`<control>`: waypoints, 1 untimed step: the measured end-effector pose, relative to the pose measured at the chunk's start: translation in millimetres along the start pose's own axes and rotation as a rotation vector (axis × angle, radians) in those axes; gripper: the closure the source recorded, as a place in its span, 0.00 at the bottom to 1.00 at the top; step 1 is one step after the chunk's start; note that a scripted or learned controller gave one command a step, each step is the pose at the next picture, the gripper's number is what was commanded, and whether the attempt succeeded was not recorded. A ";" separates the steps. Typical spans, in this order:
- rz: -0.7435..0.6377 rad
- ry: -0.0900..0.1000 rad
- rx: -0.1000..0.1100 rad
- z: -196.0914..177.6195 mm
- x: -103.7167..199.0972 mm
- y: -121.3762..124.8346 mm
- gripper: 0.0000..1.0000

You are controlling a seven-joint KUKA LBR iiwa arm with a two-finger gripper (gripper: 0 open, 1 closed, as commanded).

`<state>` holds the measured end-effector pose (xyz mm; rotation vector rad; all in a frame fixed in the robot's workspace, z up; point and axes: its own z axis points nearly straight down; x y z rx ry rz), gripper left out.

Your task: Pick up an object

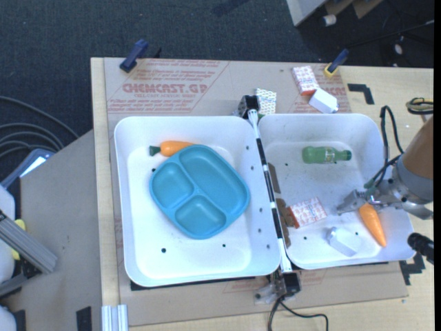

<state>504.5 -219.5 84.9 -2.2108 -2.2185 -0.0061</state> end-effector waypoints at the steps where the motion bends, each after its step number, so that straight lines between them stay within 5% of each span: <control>1: 0.002 -0.006 -0.003 -10.0 -2.4 0.1 1.00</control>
